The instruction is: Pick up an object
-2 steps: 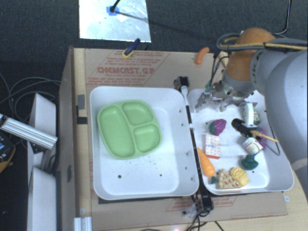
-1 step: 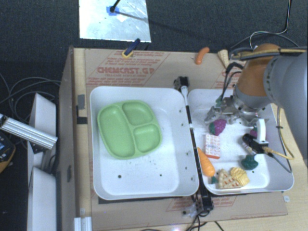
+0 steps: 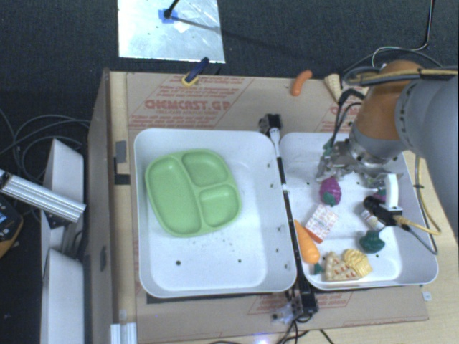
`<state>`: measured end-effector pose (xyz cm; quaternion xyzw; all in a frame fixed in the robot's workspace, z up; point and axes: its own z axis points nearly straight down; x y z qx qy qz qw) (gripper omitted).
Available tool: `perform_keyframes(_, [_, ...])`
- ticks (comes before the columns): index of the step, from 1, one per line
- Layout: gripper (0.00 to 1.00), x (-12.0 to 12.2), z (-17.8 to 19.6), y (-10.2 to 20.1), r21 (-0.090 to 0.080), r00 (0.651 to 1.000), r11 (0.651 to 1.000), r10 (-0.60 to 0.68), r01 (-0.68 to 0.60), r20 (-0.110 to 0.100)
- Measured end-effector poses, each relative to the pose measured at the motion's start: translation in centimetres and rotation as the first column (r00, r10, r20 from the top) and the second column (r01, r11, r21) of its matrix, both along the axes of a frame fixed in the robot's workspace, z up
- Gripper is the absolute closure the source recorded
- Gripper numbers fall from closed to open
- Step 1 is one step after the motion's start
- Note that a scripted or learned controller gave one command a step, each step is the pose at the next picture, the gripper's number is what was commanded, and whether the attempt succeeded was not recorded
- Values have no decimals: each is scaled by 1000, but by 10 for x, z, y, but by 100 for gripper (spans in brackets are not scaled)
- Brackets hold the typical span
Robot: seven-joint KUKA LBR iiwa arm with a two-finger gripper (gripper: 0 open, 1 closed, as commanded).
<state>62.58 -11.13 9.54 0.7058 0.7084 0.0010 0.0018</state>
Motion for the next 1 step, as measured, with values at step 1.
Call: perform_keyframes(1, [100, -51, 143, 36, 0, 1000, 1000, 0, 0, 2])
